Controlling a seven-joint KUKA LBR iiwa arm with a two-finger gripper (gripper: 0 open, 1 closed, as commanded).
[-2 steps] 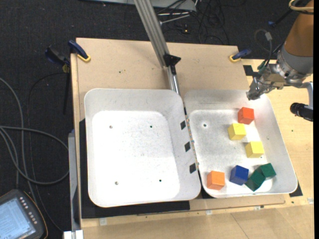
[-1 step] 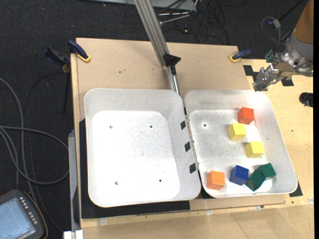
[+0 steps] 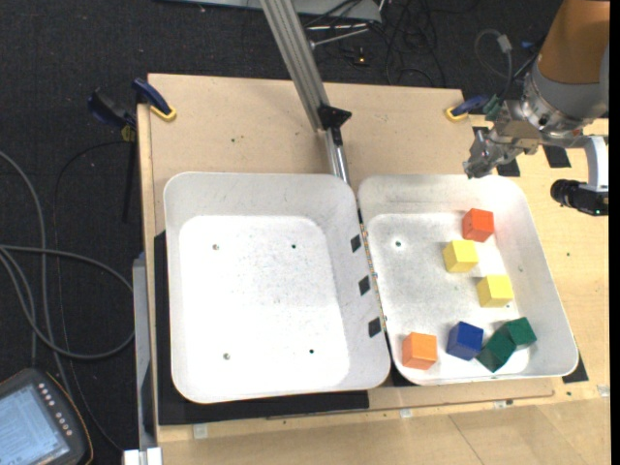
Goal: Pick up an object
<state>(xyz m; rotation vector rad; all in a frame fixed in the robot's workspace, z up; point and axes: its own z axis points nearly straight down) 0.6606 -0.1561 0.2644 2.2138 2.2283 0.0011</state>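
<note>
Now the bench [image 3: 252, 134] carries two white bins; the right bin [image 3: 417, 211] holds all the blocks, with the red block [image 3: 478, 224] closest to the gripper [image 3: 481, 166]. The gripper hangs above the bin's far rim and carries nothing. I judge the approach is in hand; next it must descend over one block.

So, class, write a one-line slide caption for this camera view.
The gripper hovers above the right bin's far rim; seven coloured blocks lie inside.
</note>
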